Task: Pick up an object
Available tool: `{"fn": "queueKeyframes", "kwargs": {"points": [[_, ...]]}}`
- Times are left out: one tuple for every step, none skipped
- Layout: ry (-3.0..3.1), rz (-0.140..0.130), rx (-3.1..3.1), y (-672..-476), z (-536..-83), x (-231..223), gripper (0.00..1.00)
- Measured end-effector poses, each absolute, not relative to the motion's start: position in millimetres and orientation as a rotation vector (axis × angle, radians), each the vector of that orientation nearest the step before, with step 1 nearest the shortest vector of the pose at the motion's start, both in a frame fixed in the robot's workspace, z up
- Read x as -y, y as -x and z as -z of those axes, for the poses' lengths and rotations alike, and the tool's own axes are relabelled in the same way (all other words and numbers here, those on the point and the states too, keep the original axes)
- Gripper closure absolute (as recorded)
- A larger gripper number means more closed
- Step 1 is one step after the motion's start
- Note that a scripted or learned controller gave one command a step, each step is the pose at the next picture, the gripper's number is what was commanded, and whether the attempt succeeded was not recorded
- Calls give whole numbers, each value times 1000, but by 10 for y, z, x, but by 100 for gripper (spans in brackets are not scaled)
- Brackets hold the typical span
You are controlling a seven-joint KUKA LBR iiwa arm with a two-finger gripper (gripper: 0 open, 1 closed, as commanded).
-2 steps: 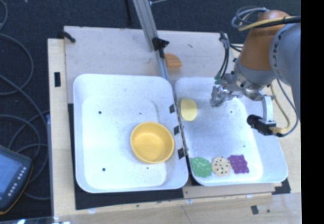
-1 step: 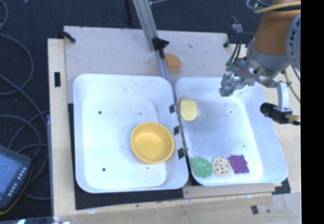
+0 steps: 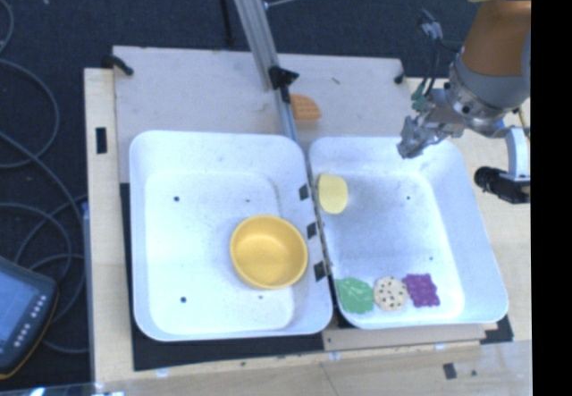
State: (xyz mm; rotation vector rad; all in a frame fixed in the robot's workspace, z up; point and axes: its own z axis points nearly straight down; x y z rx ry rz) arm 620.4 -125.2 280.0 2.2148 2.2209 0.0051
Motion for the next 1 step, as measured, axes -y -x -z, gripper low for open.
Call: {"fn": "queueKeyframes", "kwargs": {"points": [[-2214,-2,-2228,-6215,-2790,803,100]]}}
